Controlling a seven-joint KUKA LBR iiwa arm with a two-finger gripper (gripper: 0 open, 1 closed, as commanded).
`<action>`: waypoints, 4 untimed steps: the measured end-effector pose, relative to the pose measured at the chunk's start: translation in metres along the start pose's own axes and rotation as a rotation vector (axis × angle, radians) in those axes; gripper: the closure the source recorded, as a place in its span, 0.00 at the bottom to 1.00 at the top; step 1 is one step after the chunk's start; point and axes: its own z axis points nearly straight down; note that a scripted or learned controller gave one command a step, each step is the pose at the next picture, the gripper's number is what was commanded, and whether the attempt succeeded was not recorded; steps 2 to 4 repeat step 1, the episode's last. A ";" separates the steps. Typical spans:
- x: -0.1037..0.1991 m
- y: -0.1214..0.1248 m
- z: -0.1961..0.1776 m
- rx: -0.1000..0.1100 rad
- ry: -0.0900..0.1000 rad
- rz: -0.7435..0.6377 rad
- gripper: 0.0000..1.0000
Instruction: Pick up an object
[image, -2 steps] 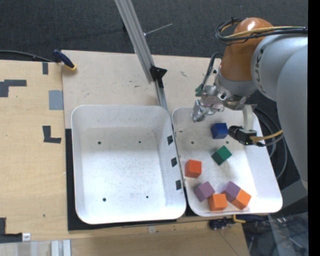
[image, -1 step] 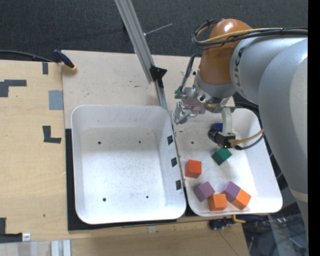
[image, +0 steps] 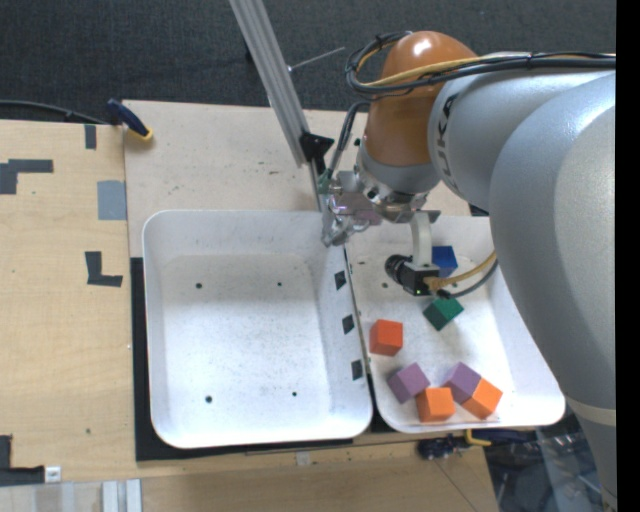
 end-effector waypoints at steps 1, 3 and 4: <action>0.047 -0.013 -0.023 -0.001 0.001 0.000 1.00; 0.047 -0.013 -0.023 -0.001 0.001 0.000 1.00; 0.047 -0.013 -0.023 -0.001 0.001 0.000 1.00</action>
